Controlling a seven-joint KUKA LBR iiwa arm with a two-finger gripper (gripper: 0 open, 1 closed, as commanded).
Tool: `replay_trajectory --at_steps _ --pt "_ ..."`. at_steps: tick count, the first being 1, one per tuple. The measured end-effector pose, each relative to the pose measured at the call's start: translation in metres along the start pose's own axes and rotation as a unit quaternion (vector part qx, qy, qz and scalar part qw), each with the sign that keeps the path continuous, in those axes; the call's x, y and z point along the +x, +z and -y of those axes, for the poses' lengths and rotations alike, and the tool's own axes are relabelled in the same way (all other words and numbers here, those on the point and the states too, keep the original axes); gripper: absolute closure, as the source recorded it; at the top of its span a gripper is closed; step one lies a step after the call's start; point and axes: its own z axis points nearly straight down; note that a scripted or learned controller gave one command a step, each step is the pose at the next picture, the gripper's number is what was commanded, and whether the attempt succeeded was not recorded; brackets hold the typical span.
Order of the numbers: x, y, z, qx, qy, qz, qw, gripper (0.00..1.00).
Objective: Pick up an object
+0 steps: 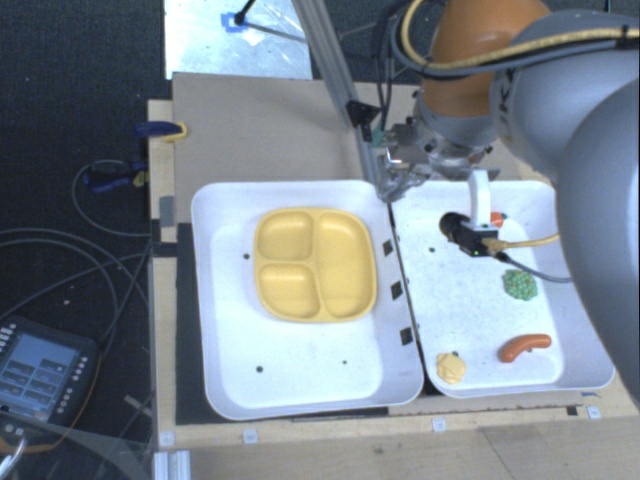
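Leftmost, beyond the desk point(260, 128), dark carpet carries loose cables point(100, 253) and a control pendant point(35, 363) near the lower corner. A blue clamp point(160, 128) grips the desk's left edge towards its far corner. The desk top is plain brown board, bare along its far side.

The left bin point(300, 363) holds a yellow divided plate point(312, 264) lying flat, nearer the bin's far edge. A broad strip of white floor lies open along the bin's near edge, and a narrower one along its left edge.

The tool point(398, 183) hangs at the far end of the seam where the two bins meet, over their rims. Whether it is released or clenched cannot be told, and nothing is seen in its grasp.

In the right bin point(450, 298), a small yellow lump point(451, 367) sits in the near left corner. An orange sausage point(524, 347) lies close to the near edge, and a green lump point(519, 285) sits just beyond it. All three are apart from one another and well apart from the tool. The grey arm point(570, 98) covers the bin's far right corner.
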Motion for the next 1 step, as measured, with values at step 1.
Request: replay_trajectory --at_steps 1 --pt "0.0361 0.0164 -0.0247 0.001 0.001 0.001 1.0000 1.00"
